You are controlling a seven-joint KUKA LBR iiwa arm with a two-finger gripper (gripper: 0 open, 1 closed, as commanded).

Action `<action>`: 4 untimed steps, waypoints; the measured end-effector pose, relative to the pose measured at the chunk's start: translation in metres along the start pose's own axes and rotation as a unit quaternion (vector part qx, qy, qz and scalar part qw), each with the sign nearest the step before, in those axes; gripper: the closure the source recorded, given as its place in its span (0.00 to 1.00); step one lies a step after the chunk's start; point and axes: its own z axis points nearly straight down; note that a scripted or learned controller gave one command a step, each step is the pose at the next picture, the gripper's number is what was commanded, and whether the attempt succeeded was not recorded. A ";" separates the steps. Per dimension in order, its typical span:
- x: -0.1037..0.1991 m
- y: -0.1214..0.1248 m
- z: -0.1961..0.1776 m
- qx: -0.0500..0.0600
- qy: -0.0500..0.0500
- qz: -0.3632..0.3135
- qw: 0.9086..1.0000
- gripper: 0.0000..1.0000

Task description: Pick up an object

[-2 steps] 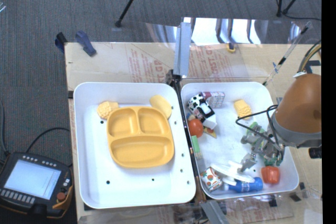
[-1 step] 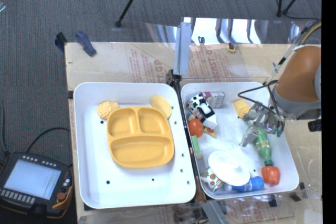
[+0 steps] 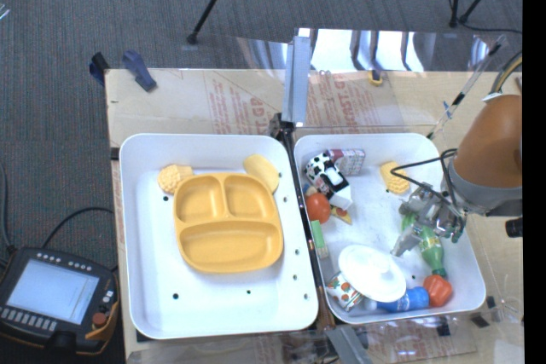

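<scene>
- The arm (image 3: 490, 153) comes in from the right edge of the frame and hangs over the right bin (image 3: 474, 264), in its right-hand part.
- The gripper (image 3: 424, 226) sits low among the clutter there, right at a green bottle (image 3: 431, 250) in the lower right of the frame.
- Whether it is released or clenched I cannot tell; metal parts and bottle overlap too closely from this slant.
- Nothing is plainly lifted: every item looks to rest on the bin floor, so as I judge it the pick is not yet done.
- The likely target is the green bottle, touching or just under the gripper; an orange ball (image 3: 438, 288) lies just below it in the picture.
- Other candidates in the same bin: a white lid (image 3: 372, 272) at lower centre, a yellow piece (image 3: 393, 177) toward the upper right, a black-and-white toy (image 3: 325, 174) and a red ball (image 3: 318, 206) along the left wall.
- The left bin (image 3: 145, 268) holds a yellow tray (image 3: 228, 222), well apart from the gripper.
- Left to do, by my reading: a firm closure on one item, then a lift clear of the bin.
</scene>
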 end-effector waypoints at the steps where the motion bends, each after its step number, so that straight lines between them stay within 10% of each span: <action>1: 0.000 0.002 -0.010 -0.001 0.000 -0.002 1.000 1.00; 2: 0.075 0.042 -0.048 -0.001 -0.002 -0.027 1.000 1.00; 3: -0.037 0.058 -0.008 0.000 -0.001 -0.106 0.994 1.00; 4: -0.037 0.058 -0.007 0.000 -0.001 -0.106 0.994 0.00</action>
